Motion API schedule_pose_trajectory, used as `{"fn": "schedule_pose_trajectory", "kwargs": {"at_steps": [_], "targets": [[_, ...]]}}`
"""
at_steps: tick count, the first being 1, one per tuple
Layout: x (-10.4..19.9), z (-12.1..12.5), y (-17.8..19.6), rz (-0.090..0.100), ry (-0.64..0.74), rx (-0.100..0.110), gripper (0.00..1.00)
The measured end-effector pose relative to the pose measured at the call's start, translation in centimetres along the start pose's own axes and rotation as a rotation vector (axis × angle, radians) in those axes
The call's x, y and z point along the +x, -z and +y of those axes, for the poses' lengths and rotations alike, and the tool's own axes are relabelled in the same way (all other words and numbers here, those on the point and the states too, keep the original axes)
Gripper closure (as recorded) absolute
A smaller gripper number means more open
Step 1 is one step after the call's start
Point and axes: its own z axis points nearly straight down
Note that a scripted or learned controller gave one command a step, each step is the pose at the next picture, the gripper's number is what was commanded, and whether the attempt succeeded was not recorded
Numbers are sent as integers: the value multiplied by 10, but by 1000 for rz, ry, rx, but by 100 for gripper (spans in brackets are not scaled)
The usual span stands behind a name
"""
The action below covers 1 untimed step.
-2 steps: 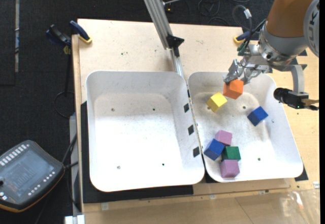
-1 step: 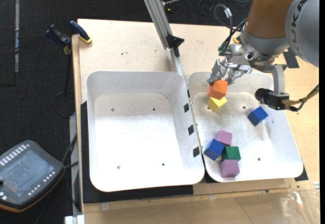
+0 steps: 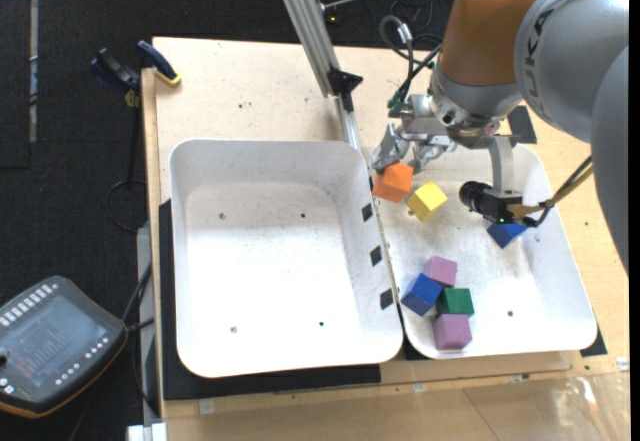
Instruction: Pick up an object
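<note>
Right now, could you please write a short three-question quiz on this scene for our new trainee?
1. True or false: the orange cube lies in the left bin.
2. Which block lies nearest the yellow cube? A) green cube B) orange cube C) the blue cube beside the green one
3. Fill in: the gripper hangs directly above the ____ cube.

Key:
1. False; it is in the right bin, near the wall shared with the left bin.
2. B.
3. Orange.
</note>
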Motion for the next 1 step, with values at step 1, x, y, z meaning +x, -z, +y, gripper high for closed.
{"fn": "schedule_pose_trajectory", "kwargs": {"at_steps": [1], "targets": [[60,3,-16,1,1,0,100]]}}
